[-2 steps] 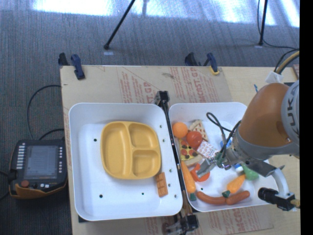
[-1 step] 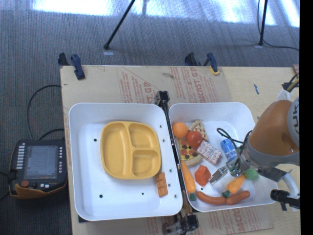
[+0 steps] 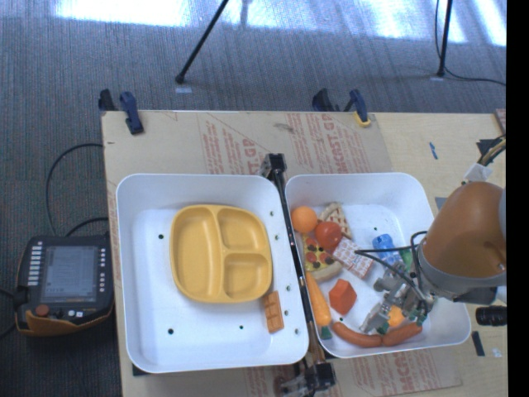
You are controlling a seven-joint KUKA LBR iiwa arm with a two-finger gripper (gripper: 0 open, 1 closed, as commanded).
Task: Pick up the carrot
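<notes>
Floor: grey ribbed carpet fills the upper frame, with tripod legs and patches of window light.
Worktop: a pale board printed with faded red lettering, held by blue clamps along its far edge.
Left bin: shallow, white, smooth moulded plastic; it carries a yellow compartment plate and a small orange waffle-textured block near its lower right corner.
Right bin: same make, crowded with toy food, among them an orange ball, a red tomato-like piece, a pizza slice, a red chunk, a blue item and two sausages along the near wall.
Carrot: lies lengthwise just inside the right bin's left wall, lower centre of the frame, touching or nearly touching the red chunk.
Carrot handling: probably light, rigid plastic, smooth and tapered, so likely to slip; best gripped across its thicker middle, with the wall crowding one side.
Arm: grey with an orange band, entering at lower right.
Gripper: jaws low over the sausages, well apart from the carrot; whether they are parted or closed I cannot tell.
Pendant: on the carpet at far left.
</notes>
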